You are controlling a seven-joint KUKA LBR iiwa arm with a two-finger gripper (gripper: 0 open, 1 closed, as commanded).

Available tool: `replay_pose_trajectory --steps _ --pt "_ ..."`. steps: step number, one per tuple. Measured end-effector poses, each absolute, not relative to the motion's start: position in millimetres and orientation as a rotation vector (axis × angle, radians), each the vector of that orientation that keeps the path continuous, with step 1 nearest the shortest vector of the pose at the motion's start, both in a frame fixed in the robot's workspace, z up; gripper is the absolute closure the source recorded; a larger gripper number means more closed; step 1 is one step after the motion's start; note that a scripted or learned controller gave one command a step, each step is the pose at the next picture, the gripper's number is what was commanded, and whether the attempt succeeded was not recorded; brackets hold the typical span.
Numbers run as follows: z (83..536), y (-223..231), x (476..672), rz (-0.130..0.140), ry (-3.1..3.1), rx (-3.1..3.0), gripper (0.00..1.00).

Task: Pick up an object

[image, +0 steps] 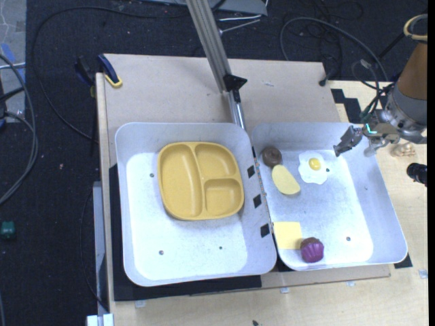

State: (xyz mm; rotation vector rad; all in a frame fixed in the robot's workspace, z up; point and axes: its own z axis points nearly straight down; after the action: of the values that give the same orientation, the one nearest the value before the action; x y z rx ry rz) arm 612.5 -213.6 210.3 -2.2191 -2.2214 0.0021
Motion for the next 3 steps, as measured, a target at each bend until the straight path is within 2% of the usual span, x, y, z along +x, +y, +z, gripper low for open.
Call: replay_pose_trajectory --steps 1,3 --pt "211.4 -213.5 613.3 0.0 -2.224 -2.22 0.0" --pt "96.0 -212.1 614.7 0.002 -2.221 -2.22 0.0"
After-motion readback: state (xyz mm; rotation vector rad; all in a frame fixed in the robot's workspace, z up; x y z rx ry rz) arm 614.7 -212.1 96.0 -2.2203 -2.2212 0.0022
